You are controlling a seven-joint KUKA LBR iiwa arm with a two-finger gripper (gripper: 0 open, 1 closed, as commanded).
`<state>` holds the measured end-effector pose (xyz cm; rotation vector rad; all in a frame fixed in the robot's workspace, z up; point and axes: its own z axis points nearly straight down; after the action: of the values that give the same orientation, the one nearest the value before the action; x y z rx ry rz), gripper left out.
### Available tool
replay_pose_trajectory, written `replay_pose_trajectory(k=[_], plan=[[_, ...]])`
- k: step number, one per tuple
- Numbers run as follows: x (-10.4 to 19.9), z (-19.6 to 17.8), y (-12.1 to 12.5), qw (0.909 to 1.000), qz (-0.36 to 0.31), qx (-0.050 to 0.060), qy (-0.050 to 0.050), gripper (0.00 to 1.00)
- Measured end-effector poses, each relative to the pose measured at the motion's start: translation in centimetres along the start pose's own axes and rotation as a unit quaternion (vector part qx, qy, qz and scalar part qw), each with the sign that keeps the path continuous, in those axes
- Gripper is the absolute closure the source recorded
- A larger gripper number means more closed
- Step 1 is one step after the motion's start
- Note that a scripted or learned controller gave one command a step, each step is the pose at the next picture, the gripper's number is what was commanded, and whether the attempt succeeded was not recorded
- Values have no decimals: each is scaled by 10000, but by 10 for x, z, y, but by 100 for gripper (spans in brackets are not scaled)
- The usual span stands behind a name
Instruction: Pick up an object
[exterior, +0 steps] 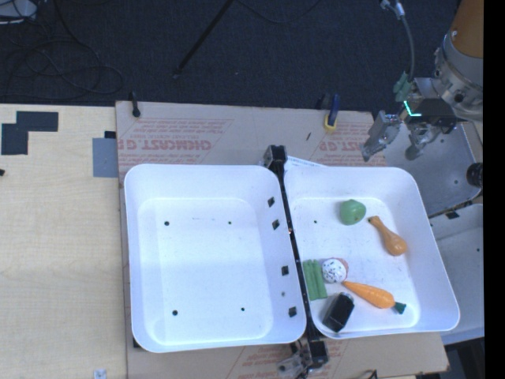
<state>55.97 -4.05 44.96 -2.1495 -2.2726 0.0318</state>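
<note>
The gripper (pixel 392 139) hangs above the bench at about one o'clock from the middle of the view, beyond the far rim of the right bin (pixel 430 219) and over the cardboard sheet (pixel 237 136) that lies beneath both bins. Its two fingers (pixel 377 140) stand spread apart with nothing between them, so it is released and carries no object. The arm (pixel 465 22), grey with its orange band, enters from the two o'clock corner. All the loose objects lie in the right bin. A green rounded piece (pixel 353 211) sits toward the bin's twelve o'clock side, and just beside it, toward four o'clock, lies an orange-tan pear-shaped piece (pixel 388 236), its narrow end pointing back at the green one. Lower down, near the divider at the bin's eight o'clock side, a flat green ribbed piece (pixel 314 279) lies touching a small white speckled ball (pixel 334 270). From that ball toward four o'clock stretches a toy carrot (pixel 372 294) with a dark green tip at its far end. A black block (pixel 338 312) rests at the bin's six o'clock side, tilted against the near wall, just beside the carrot's thick end. The left bin (pixel 134 251) sits at nine o'clock from the right one, their rims meeting along a black clip strip (pixel 286 243).
</note>
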Motion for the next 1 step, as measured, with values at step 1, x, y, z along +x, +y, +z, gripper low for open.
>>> replay_pose_trajectory(k=[1], plan=[[1,-10,0,10000,-30,7,-5,100]])
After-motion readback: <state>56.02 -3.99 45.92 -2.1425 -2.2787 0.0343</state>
